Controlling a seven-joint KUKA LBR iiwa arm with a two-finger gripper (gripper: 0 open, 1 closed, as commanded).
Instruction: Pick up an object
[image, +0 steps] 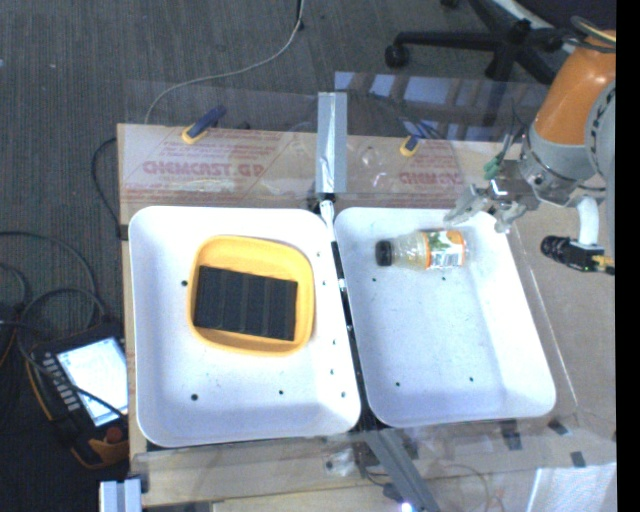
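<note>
Two bins sit side by side on the counter (135, 165), touching along their inner edges. In the left bin (160, 400) a dish (250, 260) lies near the middle, with a ridged block (246, 303) resting in it. In the right bin (460, 380) a bottle (425, 250) lies on its side near the far wall, its cap toward the left bin. The gripper (487, 208) hangs over that bin's far right corner, just beside the bottle.

My arm (580, 100) reaches in from the far right, its orange band bent over above the grey wrist. My gripper (487, 207) hangs low at the end of it, pointing left, fingers (466, 210) spread apart with nothing between them.
</note>
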